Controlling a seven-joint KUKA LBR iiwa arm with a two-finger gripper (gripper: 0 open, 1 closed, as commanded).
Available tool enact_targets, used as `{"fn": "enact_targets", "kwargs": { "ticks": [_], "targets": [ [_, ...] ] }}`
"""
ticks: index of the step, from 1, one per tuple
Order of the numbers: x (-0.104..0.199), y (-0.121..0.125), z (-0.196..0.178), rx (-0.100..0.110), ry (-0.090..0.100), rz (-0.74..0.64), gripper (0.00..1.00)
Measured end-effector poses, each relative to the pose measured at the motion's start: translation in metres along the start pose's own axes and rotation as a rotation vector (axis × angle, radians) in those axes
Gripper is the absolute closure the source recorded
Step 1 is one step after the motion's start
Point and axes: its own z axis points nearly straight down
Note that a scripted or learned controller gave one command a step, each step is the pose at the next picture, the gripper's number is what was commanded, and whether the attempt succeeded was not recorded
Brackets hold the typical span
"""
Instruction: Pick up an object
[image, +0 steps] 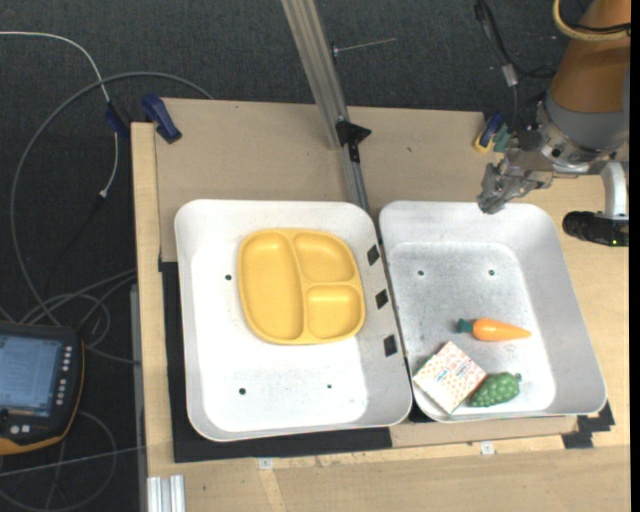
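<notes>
Taking the right-hand bin (560, 270) as the landmark, three loose things lie in it, all gathered toward its near edge. Nearest are two that sit side by side in the near part of the bin: one small white carton (449, 376) printed with coloured specks, turned at a diagonal, and one green bunch of toy grapes (497, 389) just beside it on the right, touching or nearly touching it. A little farther in lies one orange toy carrot (497, 330) with a green stub at its left end, lying flat with its tip pointing right, near the carton and grapes but apart from them. The far half of this bin's floor is bare white.

To the left of the landmark bin, touching it along a shared edge, is the second white bin (200, 300), making two bins in all. It holds one yellow plate (300, 285) with three compartments, set toward that bin's far right part.

Farthest away, the single gripper (496, 198) hangs over the far rim of the right-hand bin, well apart from the carrot, carton and grapes. Nothing is between its fingers; whether they are spread or closed I cannot tell.
</notes>
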Motion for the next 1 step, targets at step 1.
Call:
{"fn": "enact_targets", "kwargs": {
  "ticks": [1],
  "targets": [
    [0.0555, -0.0260, 0.0104, 0.003, 0.001, -0.001, 1.00]
  ]
}}
